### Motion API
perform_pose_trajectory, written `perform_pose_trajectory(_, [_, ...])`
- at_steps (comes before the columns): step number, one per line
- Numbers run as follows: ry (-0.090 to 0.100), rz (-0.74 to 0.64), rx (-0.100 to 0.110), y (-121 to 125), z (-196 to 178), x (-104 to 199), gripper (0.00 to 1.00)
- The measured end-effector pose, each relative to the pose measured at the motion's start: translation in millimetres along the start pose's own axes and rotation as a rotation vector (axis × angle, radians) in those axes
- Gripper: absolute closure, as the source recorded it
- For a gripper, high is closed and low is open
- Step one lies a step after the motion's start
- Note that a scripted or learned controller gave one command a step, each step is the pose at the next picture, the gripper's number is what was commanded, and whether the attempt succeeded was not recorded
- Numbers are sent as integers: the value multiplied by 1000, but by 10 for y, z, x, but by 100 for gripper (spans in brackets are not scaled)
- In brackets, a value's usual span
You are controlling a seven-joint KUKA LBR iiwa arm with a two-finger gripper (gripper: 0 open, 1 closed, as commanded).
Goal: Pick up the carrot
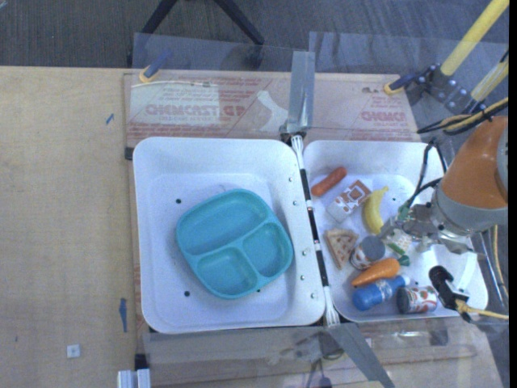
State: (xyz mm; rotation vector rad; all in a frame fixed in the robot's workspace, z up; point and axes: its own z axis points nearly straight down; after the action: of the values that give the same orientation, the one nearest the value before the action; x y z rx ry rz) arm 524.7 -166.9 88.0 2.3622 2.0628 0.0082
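The claw is too blurred to read, and the arm runs past the right edge.

A robotics lab: wooden bench, two white bins, tripod legs on grey carpet

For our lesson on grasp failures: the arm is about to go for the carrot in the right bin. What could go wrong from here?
1. The carrot lies packed among a blue bottle, a waffle slice and a round grey piece; descending fingers may strike or seize a neighbour instead.
2. The gripper hovers nearer the banana than the carrot's middle, so a straight descent could miss.
3. The carrot lies slanted, so it may twist out.
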Motion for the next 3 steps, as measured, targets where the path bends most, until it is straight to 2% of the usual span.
perform_pose_trajectory(1, [14,69,5,593,-6,-298,0])
perform_pose_trajectory(2, [-1,157,6,1476,-210,-173,0])
perform_pose_trajectory(3, [6,103,7,394,3,-265,0])
